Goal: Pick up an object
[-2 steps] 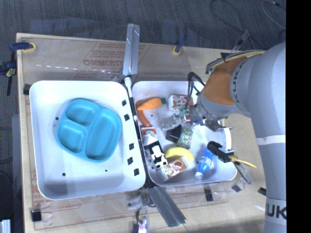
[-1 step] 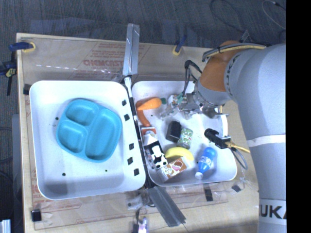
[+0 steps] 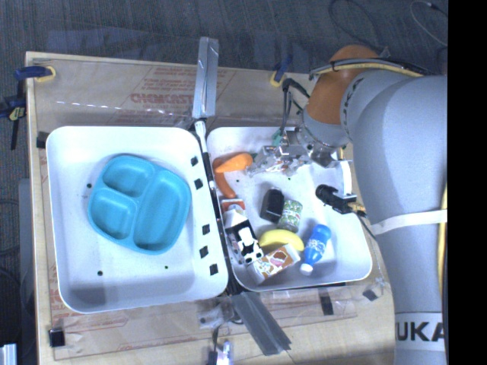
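Camera view: claw (image 3: pixel 280 157) low in right bin (image 3: pixel 358 261), far end; finger state cannot be made out. Carrot (image 3: pixel 232 166) just left of it. Nearer: black block (image 3: pixel 272 204), can (image 3: pixel 290 214), banana (image 3: pixel 280 239), bottle (image 3: pixel 315 247). Blue tray (image 3: pixel 140 202) in left bin (image 3: pixel 68 158).

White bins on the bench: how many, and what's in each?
2. The left white bin holds a blue three-compartment plastic tray. The right white bin holds the clutter, including a yellow banana and a blue bottle; the gripper is over it.
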Tool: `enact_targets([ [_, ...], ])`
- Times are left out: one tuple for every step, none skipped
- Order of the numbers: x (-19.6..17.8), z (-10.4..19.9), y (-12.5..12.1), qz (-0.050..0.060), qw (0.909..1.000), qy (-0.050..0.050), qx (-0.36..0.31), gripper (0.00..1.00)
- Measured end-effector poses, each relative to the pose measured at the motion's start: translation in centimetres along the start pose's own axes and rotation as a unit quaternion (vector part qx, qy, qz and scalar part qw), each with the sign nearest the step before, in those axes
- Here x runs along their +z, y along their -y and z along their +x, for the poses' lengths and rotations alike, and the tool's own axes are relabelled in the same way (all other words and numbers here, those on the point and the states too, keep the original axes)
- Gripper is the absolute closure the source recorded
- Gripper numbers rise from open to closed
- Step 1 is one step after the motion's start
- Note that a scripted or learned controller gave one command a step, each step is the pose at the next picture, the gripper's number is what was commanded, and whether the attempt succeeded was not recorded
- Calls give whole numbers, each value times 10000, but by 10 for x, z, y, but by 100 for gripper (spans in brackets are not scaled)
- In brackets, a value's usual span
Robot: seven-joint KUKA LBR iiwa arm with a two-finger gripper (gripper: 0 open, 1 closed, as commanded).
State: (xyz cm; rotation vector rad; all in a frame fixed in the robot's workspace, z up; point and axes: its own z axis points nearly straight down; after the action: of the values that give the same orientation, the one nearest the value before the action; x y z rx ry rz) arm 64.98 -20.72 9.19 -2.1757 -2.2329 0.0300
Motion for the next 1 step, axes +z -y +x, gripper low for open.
enact_targets([
  [3, -1, 84, -138, 9993, 18, -355, 0],
])
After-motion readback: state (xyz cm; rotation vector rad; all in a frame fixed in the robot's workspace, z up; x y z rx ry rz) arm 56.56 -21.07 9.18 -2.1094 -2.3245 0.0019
